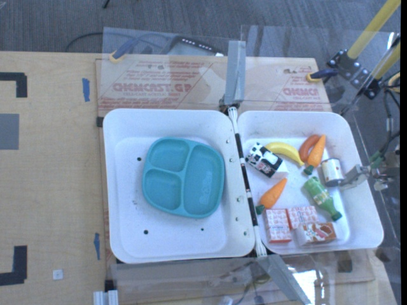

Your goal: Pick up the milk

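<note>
juice boxes (pixel 299 224): three red-and-white cartons, nearest me, well on the near side of the banana (pixel 286 152); not the target as I read them.
gripper (pixel 356 174): I take the grey shape right of the banana, at the silver can (pixel 329 171), for it. I cannot tell how far it is open. Nothing seen held.
milk (pixel 264 159): small carton in black-and-white cow print, lying tilted just left of the banana, touching or nearly so, in the right bin (pixel 365 234).
handling: my guess is light, stiff, smooth-sided toy carton; could skid or tip if nudged.
grasp spot: I'd close across its narrow width at mid-body, clear of the banana.
hard to make out: carton's top shape and print are too small to read. The arm is cut off at the right.
</note>
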`<action>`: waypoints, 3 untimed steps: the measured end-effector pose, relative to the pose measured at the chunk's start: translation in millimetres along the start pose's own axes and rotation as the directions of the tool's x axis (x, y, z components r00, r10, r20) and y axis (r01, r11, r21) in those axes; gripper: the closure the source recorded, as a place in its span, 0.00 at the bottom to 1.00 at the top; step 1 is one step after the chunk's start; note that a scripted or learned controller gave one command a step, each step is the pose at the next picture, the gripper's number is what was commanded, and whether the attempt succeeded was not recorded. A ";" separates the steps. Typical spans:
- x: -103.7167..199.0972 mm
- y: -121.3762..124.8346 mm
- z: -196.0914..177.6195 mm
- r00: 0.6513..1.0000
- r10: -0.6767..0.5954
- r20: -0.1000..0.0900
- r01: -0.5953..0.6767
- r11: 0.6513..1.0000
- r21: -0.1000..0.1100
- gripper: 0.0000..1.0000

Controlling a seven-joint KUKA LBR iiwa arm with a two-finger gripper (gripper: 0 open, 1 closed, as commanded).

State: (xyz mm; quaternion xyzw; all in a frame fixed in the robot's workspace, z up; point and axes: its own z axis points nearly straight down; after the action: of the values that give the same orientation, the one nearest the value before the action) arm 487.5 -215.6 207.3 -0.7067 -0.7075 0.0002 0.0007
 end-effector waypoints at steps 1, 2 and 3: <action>-4.4 7.3 67.5 1.000 -0.004 0.012 0.004 0.999 -0.042 0.00; 15.1 11.6 75.9 0.990 0.137 0.032 -0.134 0.988 -0.082 0.00; 34.2 -7.9 79.0 0.965 0.262 0.002 -0.262 0.965 -0.003 0.00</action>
State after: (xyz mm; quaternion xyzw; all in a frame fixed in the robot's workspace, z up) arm 479.4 -181.3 128.4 -0.7941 -0.6078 0.0001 -0.0008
